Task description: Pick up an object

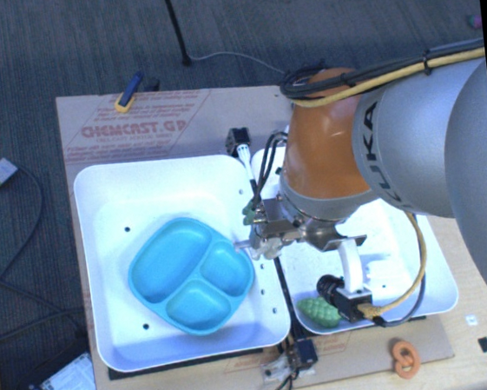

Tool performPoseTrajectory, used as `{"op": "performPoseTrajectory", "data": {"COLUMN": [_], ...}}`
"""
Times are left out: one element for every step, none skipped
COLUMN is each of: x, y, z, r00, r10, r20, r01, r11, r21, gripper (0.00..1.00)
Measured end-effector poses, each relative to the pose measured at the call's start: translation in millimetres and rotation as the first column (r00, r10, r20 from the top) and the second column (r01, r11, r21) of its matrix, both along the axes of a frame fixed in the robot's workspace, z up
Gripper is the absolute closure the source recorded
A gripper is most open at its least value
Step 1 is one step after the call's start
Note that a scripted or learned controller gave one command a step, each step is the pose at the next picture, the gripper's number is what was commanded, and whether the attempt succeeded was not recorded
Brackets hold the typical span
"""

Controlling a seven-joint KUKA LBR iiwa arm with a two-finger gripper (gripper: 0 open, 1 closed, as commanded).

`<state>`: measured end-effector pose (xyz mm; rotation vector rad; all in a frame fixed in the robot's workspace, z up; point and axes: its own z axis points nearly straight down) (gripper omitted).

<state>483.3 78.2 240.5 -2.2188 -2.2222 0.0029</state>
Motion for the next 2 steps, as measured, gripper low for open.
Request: {"op": "performPoseTrajectory", "data": {"x": [0, 64], "y": [44, 21], "z": [-12, -57], "r00": [1.000, 1.000], "r10": [0.000, -0.002], "r20": [-0.001, 0.000], "r01": [0.000, 0.002], "r11": [1.000, 1.000], "r21": [0.000, -0.002], "gripper": [1.00, 1.00]}}
